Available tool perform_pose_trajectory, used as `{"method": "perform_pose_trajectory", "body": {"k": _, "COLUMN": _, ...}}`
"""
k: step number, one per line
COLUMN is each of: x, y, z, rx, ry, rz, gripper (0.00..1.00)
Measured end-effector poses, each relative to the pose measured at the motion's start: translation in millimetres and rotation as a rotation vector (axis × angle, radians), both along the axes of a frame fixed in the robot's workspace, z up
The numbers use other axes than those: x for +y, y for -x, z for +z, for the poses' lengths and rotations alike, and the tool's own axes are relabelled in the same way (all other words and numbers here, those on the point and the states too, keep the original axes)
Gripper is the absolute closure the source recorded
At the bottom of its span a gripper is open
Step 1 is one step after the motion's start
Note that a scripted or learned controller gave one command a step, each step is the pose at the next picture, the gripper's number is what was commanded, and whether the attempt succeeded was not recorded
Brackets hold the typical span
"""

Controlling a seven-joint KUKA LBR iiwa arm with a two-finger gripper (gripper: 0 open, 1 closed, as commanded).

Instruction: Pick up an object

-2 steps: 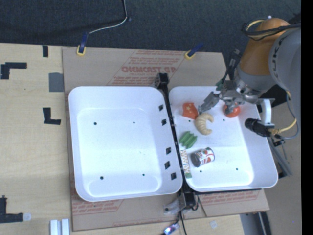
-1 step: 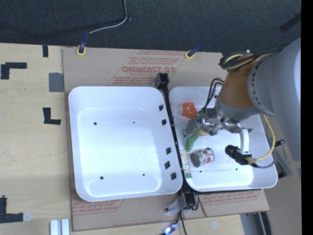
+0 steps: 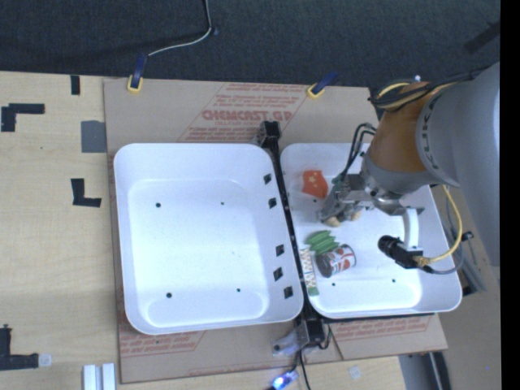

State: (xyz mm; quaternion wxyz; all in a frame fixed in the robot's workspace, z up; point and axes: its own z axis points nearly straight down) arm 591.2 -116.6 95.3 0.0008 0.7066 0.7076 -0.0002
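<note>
- Big grey arm with the orange band point(image 3: 404, 140) hangs low over the right-hand shallow white plastic bin point(image 3: 422, 299), crowding it.
- Gripper point(image 3: 337, 210): honestly can't tell its state.
- Small orange-red block point(image 3: 315, 184) sits just beside it, could get bumped away.
- Small can with the red and white label point(image 3: 336, 261) and green leafy toy point(image 3: 322, 240) touch, so a grab might drag both.

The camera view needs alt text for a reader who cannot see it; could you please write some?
A grey arm with an orange band reaches from the right, its gripper low over the right bin, beside an orange-red object. Nearer the camera lie a green object and a small can.
</note>
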Motion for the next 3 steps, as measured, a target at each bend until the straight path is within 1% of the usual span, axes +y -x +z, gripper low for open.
{"method": "perform_pose_trajectory", "body": {"k": 1, "x": 64, "y": -16, "z": 95, "rx": -0.009, "ry": -0.003, "rz": 0.007, "gripper": 1.0}}
{"method": "perform_pose_trajectory", "body": {"k": 2, "x": 106, "y": 2, "z": 121, "rx": 0.0, "ry": -0.004, "rz": 0.005, "gripper": 1.0}}
{"method": "perform_pose_trajectory", "body": {"k": 3, "x": 183, "y": 60, "z": 133, "rx": 0.005, "ry": -0.005, "rz": 0.008, "gripper": 1.0}}
